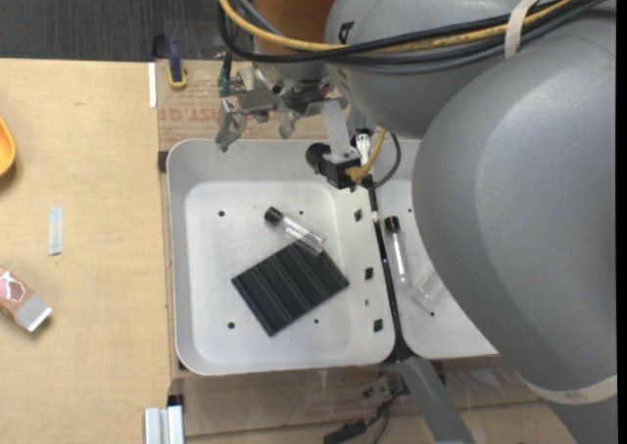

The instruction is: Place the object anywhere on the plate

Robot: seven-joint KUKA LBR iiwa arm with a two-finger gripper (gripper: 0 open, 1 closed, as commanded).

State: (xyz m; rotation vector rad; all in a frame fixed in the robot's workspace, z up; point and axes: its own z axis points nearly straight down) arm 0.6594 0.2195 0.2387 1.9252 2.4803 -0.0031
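Inside the left bin (196, 334), dark ridged plate (290, 286) touching clear tube (294, 229)

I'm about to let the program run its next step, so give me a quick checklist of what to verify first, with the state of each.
1. Object in reach: clear tube with black cap lies in the left bin; ok.
2. Plate position: dark ribbed plate lies flat in that bin; ok.
3. Object on plate: tube lies beside the plate's upper edge, not on it; not ok.
4. Claw holding object: claw is above the bin's far rim with nothing between its fingers; not ok.
5. Right bin contents: another clear tube, the arm covers the rest; cannot tell.
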